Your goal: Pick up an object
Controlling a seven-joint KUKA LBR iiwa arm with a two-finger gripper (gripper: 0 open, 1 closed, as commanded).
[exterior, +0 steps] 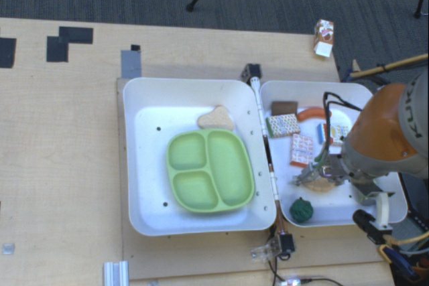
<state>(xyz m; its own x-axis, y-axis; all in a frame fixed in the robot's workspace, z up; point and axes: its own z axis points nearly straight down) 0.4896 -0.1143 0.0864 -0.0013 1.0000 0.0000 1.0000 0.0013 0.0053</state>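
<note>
The right bin (348,216) holds several small objects. Among them are a brown block (284,108), a patterned box (283,124), a red and white packet (301,149), an orange piece (310,114) and a dark green lump (301,209). My gripper (312,175) is low in this bin, just over a tan round thing (322,185) that it partly hides. The arm's orange band (382,127) covers the bin's right half.
In the left bin (144,144), a green divided plate (210,171) lies with a beige piece (216,118) at its far edge. A small carton (324,37) lies on the bench behind the right bin. Cables and a clamp (281,244) sit at the front edge.
</note>
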